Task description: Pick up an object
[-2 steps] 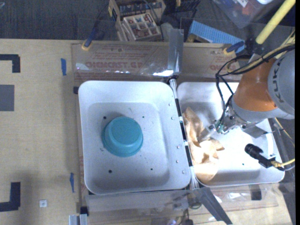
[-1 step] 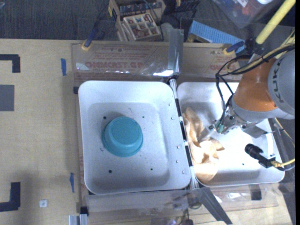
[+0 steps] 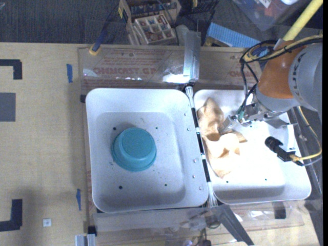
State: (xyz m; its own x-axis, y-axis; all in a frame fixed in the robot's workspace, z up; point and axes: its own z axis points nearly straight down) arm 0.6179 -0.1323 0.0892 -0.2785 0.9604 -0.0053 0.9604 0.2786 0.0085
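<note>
Tabletop (image 3: pixel 36 152) of pale wood spreads under everything, carrying dark squared marks along its left edge and bits of blue tape. Red lettering runs across a cardboard sheet (image 3: pixel 128 65) behind the bins, but it is mirrored and too blurred under plastic wrap for me to read.

My arm (image 3: pixel 302 78) comes in from the right, grey with its orange band (image 3: pixel 274 81) turned toward the camera, wrist bent down over the right bin (image 3: pixel 256 186). Black and yellow cables loop around the band and trail off toward a small black part near the bin's right wall.

The left bin (image 3: pixel 102 188) holds a teal bowl (image 3: pixel 134 148), upside down, a little left of centre and well apart from me.

In the right bin a crumpled tan cloth (image 3: pixel 218 137) lies against the left wall, stretching from the upper corner toward the middle. My claw (image 3: pixel 240 117) sits low at the cloth's upper right edge, touching or just beside it; whether its fingers are parted or pinched I cannot tell.
</note>
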